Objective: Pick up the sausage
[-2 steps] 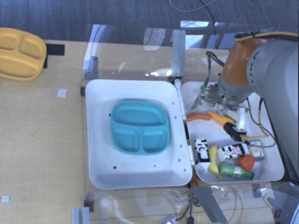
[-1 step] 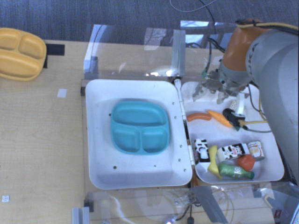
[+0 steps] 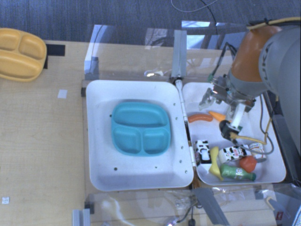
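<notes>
Sausage (image 3: 199, 118): lying free near the left wall of the right bin (image 3: 280, 169), open floor around it. Gripper (image 3: 221, 100): above the bin's upper half, just right of the sausage, fingers spread, nothing between them. Lower right bin crowded: banana (image 3: 214, 161), green bottle (image 3: 237, 173), tomato (image 3: 248, 163). Left bin (image 3: 96, 140): one teal tray (image 3: 140, 128), wide clear margins.

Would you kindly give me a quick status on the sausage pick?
Gripper above right bin, holding nothing. Sausage on bin floor by left wall, ungrasped. Orange carrot touching its right end.
</notes>
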